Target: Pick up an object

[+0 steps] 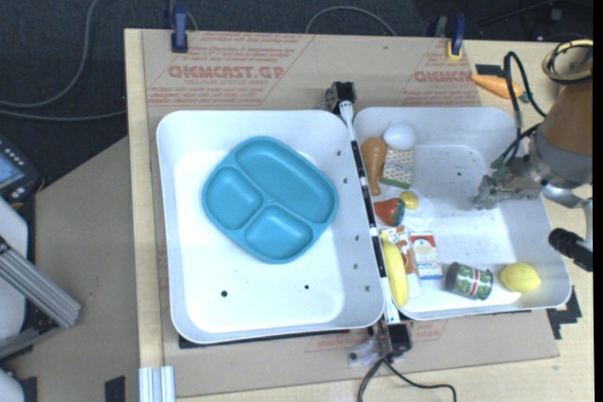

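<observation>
Two white bins on the bench: the left bin (188,278) has a blue divided plate (268,199), the right bin (452,120) has all the small stuff. Gripper (492,190) is low over the right bin's bare middle, toward its right side, nothing between its tips, and honestly can't tell how wide it's spread. Pickable things sit off to its left and below: white egg (399,136), banana (394,271), green can (469,281), lemon (520,278), small carton (423,255).
</observation>
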You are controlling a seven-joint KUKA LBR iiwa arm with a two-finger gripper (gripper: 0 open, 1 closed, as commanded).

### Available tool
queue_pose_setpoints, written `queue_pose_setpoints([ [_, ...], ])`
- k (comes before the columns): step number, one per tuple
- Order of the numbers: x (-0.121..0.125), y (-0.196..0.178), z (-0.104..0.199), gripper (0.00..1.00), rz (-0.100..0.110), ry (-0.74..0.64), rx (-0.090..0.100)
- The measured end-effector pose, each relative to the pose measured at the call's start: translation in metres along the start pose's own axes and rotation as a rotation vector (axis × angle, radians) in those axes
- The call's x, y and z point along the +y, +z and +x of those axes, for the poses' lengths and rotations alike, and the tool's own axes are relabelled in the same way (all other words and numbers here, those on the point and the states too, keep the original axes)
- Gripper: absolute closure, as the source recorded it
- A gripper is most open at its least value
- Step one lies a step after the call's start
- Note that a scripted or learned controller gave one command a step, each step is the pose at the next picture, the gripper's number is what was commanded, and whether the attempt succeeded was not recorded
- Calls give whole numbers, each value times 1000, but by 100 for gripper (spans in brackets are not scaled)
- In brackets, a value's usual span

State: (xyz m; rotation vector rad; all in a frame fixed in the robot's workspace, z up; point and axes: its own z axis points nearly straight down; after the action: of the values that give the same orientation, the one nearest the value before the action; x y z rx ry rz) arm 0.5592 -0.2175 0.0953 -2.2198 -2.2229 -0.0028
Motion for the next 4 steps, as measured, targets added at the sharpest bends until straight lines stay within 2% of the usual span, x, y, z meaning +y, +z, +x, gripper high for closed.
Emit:
queue_pose_setpoints([
  [1,7,-107,68,100,-11,-7,-2],
  [2,10,-88,143,100,4,-6,2],
  [3,10,-89,138,0,3,1,0],
  [4,-43,-44,114,0,11,5,1],
])
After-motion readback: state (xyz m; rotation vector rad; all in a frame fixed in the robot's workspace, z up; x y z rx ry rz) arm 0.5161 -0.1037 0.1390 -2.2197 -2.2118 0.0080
